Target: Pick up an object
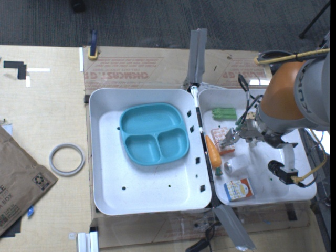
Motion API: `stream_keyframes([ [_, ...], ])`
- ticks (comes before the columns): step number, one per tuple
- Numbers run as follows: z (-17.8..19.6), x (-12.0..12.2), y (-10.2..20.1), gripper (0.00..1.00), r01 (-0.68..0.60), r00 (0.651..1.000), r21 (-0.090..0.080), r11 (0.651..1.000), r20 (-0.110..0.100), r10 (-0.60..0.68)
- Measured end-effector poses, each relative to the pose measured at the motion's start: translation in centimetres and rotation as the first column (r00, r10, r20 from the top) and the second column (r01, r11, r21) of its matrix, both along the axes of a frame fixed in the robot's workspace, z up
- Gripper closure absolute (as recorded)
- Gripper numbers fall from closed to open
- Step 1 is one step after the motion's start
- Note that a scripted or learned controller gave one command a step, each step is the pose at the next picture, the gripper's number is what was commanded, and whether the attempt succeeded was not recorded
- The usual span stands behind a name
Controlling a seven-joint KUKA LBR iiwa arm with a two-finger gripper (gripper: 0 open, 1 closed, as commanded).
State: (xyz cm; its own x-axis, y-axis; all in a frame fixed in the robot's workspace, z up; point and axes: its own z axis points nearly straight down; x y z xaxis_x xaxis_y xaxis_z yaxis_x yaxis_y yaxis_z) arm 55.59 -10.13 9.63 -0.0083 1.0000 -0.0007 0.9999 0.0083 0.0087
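Note:
My gripper (231, 136) hangs low over the left part of the right bin (265, 192), just above a small red and white packet (227, 149). An orange carrot (212, 150) lies along that bin's left wall, beside the packet. A green block (224, 113) rests at the bin's far end. Near the front are a pale clear cup (234, 167) and a small printed carton (239, 189). I see nothing lifted off the bin floor.
The left bin (95, 156) holds a teal divided plate (154, 133). On the bench to the left lie a grey tape ring (66, 158) and a brown cardboard box (18, 180). The wall between the bins runs close to the carrot.

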Motion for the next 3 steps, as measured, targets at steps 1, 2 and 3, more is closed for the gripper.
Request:
stream_keyframes([
  [1, -0.1, -6.7, -0.9, 0.00, 0.103, 0.995, 0.001, 0.995, -0.002, -0.103],
  [2, -0.1, -7.5, 0.4, 0.00, 0.156, 0.988, -0.001, 0.988, 0.002, -0.156],
  [3, 4.9, -2.2, -3.0, 0.00, 0.218, 0.976, -0.001, 0.976, -0.010, -0.218],
])
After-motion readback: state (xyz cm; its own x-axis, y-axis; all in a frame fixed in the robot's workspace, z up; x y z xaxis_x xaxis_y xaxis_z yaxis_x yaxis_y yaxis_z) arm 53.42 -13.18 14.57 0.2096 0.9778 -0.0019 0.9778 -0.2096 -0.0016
